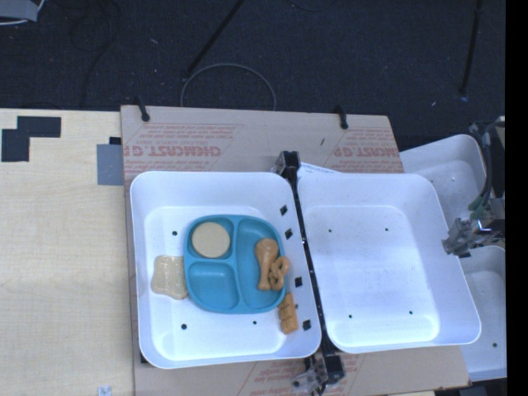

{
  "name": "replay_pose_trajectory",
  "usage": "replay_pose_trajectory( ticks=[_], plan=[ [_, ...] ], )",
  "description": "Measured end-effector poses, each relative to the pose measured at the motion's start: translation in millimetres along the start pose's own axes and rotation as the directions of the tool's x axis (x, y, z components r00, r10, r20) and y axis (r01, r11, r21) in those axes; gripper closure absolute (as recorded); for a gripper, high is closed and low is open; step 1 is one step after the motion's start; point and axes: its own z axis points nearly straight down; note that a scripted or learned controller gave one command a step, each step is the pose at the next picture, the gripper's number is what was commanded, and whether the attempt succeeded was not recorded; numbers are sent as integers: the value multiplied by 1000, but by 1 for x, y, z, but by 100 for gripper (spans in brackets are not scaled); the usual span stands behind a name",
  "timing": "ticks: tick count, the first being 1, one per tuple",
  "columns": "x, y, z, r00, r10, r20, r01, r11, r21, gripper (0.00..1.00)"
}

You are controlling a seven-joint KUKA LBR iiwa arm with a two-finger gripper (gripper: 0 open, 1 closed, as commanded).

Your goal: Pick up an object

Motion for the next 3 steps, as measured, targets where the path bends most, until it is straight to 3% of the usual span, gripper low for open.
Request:
replay_pose_trajectory(
  ticks=[3],
  plan=[
    [150, 31, 22, 1000, -2, -2, 2, 1000, 6, 100]
  ],
)
